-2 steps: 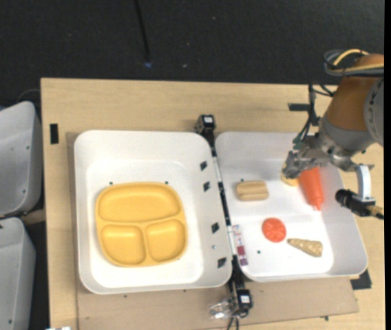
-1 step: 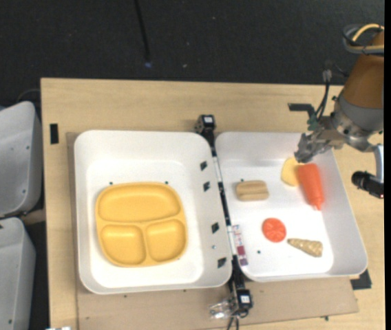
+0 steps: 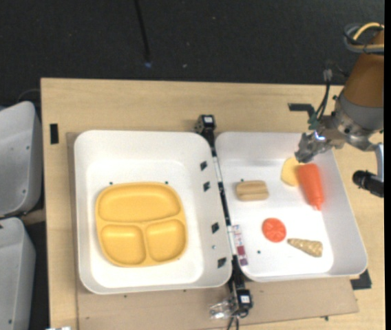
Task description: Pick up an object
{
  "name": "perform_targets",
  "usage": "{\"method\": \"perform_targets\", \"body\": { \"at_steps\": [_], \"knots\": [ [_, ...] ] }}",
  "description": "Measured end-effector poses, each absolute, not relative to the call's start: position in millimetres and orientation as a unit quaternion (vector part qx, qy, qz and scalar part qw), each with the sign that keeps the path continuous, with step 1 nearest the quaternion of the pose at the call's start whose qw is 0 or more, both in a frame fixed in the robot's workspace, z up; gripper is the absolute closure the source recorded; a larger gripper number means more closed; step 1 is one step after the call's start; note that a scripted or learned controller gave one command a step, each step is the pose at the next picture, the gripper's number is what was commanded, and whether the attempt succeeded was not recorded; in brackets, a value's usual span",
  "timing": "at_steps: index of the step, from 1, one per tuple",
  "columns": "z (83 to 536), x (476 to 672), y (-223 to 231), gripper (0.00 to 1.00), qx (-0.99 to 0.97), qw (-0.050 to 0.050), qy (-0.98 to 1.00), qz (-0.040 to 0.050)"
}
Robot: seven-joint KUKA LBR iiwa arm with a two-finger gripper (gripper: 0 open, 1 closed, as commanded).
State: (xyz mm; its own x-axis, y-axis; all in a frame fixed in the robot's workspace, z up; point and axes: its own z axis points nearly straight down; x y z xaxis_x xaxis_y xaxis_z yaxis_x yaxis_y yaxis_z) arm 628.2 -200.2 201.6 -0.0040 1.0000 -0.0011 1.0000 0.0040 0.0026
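My gripper (image 3: 308, 150) hung over the right bin's (image 3: 343, 215) far right corner, just above the carrot (image 3: 311, 183) and a pale yellow piece (image 3: 290, 172); finger state I could not tell. Tan block (image 3: 251, 190), red disc (image 3: 274, 229), cone (image 3: 306, 246) lay nearer. Yellow tray (image 3: 140, 223) sat in the left bin (image 3: 85, 205).

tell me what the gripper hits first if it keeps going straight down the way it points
Most likely the pale yellow piece and the top end of the orange carrot, which lie just under the gripper in the right bin. Height above them is hard to judge from this slanted view.
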Motion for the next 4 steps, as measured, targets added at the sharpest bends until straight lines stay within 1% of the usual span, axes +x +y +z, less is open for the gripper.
{"method": "perform_targets", "body": {
  "at_steps": [1, 2, 3, 4],
  "knots": [
    [205, 607.8, -143, 1.00, 0.705, 0.000, 0.709, 0.0003],
    [204, 594.6, -95, 1.00, 0.705, 0.000, 0.709, 0.0000],
    [223, 572.2, -54, 1.00, 0.705, 0.000, 0.709, 0.0007],
    [240, 554.1, -7, 1.00, 0.705, 0.000, 0.710, 0.0014]
  ]
}}
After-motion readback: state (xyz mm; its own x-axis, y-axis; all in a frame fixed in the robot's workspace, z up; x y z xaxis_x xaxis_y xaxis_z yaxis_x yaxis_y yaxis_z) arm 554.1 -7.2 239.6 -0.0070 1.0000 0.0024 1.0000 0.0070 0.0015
